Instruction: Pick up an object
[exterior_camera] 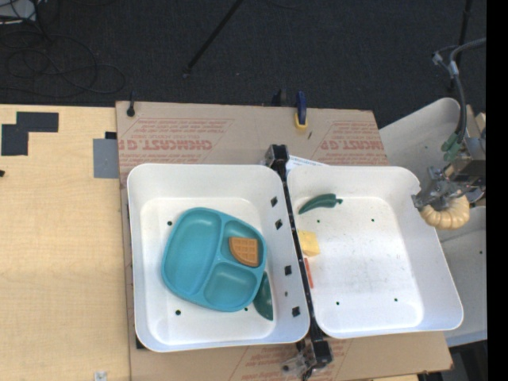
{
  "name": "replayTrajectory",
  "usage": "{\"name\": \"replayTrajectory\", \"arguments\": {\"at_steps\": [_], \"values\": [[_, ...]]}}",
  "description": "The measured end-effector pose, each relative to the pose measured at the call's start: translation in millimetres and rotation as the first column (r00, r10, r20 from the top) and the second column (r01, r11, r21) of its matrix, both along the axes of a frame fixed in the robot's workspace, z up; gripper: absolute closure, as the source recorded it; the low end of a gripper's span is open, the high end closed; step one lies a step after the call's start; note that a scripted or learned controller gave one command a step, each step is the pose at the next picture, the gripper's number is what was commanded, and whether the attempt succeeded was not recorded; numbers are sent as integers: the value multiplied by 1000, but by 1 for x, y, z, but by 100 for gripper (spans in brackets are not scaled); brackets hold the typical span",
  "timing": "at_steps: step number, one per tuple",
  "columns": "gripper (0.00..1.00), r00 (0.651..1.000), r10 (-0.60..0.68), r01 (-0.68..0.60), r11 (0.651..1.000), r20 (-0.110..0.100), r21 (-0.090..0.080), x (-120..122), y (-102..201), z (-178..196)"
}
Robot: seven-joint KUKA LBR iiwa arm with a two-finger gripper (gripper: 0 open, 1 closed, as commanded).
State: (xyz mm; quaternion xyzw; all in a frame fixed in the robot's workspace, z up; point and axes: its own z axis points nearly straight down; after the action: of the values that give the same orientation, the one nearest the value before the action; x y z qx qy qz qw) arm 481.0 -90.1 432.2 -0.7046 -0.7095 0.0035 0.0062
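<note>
My gripper (446, 200) is at the far right, over the right rim of the right bin (381, 324). Its dark fingers (432, 190) come down on a beige ring-shaped pastry (447, 214), which hangs just under them, so the gripper is shut on it. In the right bin lie a green pepper (317, 203), a yellow block (308, 244) and a small red piece (306, 273) close to the divider. The left bin (151, 324) holds a teal divided plate (194, 260) with an orange waffle (246, 250) on it.
A dark teal object (264, 298) is tucked under the plate's lower right edge. A black clamp bar (287, 236) runs between the bins. A grey surface (468, 276) lies to the right of the right bin. Cardboard (198, 137) lies beneath both bins.
</note>
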Motion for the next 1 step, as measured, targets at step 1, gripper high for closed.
{"name": "replayTrajectory", "arguments": {"at_steps": [1], "values": [[100, 1000, -5, 5, 1000, 20, -4, -5, 13, 86]]}}
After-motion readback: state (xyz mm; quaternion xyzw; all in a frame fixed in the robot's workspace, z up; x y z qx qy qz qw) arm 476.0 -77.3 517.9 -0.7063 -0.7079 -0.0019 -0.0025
